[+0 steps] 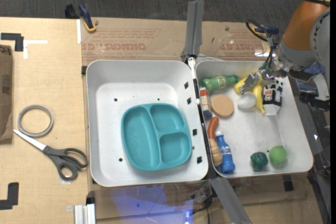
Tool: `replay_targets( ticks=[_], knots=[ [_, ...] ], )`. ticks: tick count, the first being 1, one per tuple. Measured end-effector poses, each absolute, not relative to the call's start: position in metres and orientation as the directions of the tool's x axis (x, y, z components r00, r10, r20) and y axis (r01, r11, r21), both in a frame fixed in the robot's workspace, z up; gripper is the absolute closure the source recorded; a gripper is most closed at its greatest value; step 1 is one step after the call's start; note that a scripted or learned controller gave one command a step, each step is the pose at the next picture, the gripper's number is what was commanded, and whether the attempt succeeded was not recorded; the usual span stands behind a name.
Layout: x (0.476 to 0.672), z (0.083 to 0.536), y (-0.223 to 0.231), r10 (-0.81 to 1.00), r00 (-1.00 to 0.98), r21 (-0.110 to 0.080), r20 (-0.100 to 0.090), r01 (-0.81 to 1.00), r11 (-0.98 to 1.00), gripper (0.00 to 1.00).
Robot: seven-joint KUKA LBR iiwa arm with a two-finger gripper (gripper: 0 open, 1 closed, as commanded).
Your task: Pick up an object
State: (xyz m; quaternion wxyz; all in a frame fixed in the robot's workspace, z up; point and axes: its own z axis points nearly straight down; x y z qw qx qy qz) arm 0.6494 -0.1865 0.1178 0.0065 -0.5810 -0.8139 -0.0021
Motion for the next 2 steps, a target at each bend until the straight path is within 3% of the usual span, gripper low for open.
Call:
replay_targets(
  ticks=[1,2],
  knots=[
    [0.659,0.092,-0.130,0.982,-0.188,-0.002,-0.002,0.982,0.188,0.00],
    [0.659,0.102,-0.130,0.981,-0.192,-0.001,-0.007,0.981,0.192,1.00]
  ],
)
